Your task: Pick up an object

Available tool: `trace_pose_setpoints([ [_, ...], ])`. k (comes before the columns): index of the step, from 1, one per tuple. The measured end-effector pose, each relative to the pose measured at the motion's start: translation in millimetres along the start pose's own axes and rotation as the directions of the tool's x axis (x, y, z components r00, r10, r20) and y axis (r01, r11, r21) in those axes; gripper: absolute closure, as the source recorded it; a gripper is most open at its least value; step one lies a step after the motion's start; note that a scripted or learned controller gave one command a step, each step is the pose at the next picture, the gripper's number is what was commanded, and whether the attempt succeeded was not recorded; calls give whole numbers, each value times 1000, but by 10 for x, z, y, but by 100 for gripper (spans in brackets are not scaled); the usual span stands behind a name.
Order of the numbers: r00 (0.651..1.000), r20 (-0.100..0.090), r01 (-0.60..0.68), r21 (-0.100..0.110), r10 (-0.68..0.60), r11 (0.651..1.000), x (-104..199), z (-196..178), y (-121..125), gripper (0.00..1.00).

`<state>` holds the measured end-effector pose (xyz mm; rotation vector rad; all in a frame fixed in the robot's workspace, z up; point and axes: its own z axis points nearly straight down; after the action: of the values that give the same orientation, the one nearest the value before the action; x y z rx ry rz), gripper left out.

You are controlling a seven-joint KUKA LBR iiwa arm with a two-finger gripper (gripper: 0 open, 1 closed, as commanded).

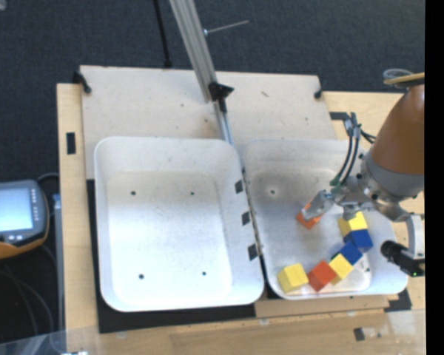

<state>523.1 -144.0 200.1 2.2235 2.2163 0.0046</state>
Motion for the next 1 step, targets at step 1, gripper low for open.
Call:
trace_pose_setpoints([
  [1,1000,8,2,-13,-2,1000,325,767,358,0],
])
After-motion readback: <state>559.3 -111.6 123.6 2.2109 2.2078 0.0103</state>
